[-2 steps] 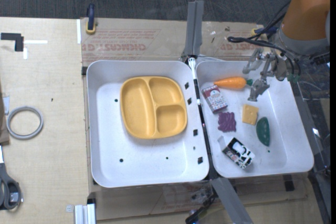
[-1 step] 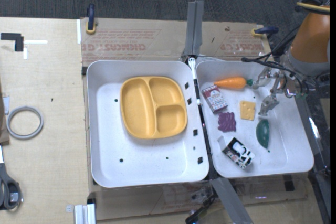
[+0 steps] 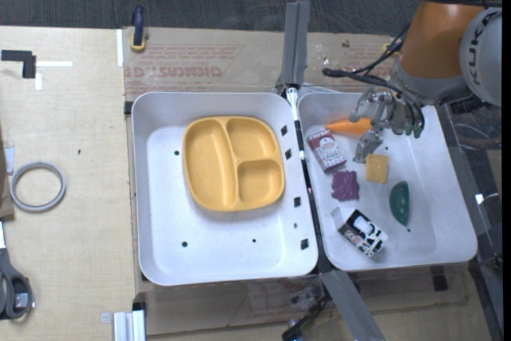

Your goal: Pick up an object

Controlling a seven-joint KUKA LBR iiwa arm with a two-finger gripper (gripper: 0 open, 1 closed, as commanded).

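Sitting in left bin [image 3: 152, 235]: yellow divided plate [image 3: 234, 163]; right bin [image 3: 447, 235]: small items, jaws' [image 3: 372, 141] state unclear.

1. Two bins sit side by side on the surface [image 3: 64, 108]: the left bin [image 3: 160, 251] and the right bin [image 3: 447, 235], their inner walls touching
2. A divided plate [image 3: 233, 164] lies in the left bin, toward its back
3. In the right bin, a carrot [image 3: 345, 125] lies at the back, with a small packet [image 3: 326, 149] just in front of it
4. A grape bunch [image 3: 345, 185] lies in front of the packet; a cracker [image 3: 377, 168] lies right of it
5. A leaf-shaped piece [image 3: 400, 202] lies near the right wall, and a printed box [image 3: 362, 232] sits at the front
6. The pincer [image 3: 377, 132] hangs over the right bin's back, just right of the carrot
7. A tape roll [image 3: 35, 186] lies on the surface, well left of the bins
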